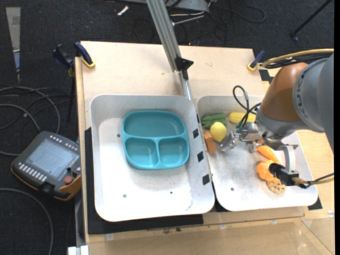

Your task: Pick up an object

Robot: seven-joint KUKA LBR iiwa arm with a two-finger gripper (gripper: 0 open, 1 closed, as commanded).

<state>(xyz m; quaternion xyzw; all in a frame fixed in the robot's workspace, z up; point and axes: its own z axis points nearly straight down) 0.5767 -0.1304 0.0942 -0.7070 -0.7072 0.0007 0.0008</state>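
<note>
The arm (297,97) reaches in from 3 o'clock over the right bin (239,198), and its tool (230,142) sits low near the bin's middle, pointing toward 9 o'clock. It is too small and too blurred here to tell whether it is open or closed, and nothing can be seen in its grasp.

The things to pick lie around it in the right bin. A yellow lemon (218,130) is just beside the tool at its 10 o'clock. A green piece (212,119) touches the lemon at 12 o'clock, and an orange stick (210,143) lies at the lemon's 7 o'clock, close to the bin's 9 o'clock wall. A yellow piece (237,117) sits at 12 o'clock from the tool, partly under the arm. At the tool's 4 o'clock are an orange wedge (267,153) and an orange round piece (263,170) — and beyond them a speckled cookie (275,185), near the bin's 5 o'clock corner.

The left bin (106,158) holds a teal divided tray (156,139), lying flat toward 12 o'clock. Both bins rest on the pale worktop (133,68).
</note>
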